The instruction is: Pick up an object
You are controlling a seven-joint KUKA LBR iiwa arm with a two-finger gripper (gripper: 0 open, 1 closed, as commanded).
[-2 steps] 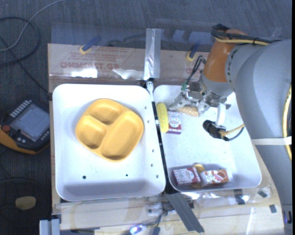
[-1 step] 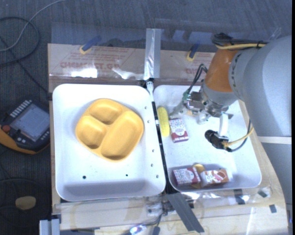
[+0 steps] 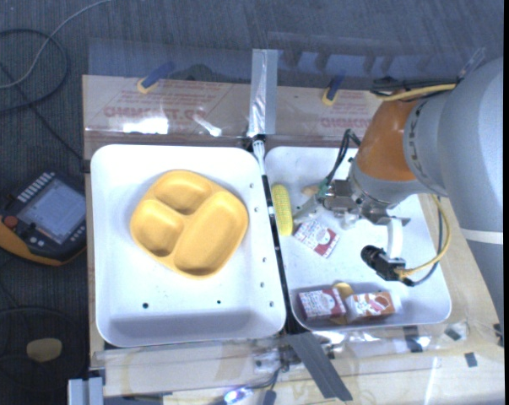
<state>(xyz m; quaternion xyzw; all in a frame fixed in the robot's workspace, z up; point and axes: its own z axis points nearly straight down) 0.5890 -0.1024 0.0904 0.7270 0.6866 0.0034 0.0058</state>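
The right bin (image 3: 423,251) holds a yellow corn cob (image 3: 280,209) lying against its left wall. A small red-and-white packet (image 3: 316,237) lies near the bin's middle. Along the front wall sit two red cartons (image 3: 347,304) with a small yellow piece (image 3: 343,289) between them. My gripper (image 3: 332,199) hangs over the upper middle of this bin, just right of the corn cob and just above the packet. The wrist and its orange band (image 3: 389,146) cover the back right part of the bin.
The left bin (image 3: 119,302) holds a large yellow divided plate (image 3: 188,222). A metal divider strip (image 3: 261,99) runs between the bins at the back. A black cable (image 3: 387,264) loops off the wrist over the right bin. A handheld controller (image 3: 43,218) lies on the floor left of the bench.
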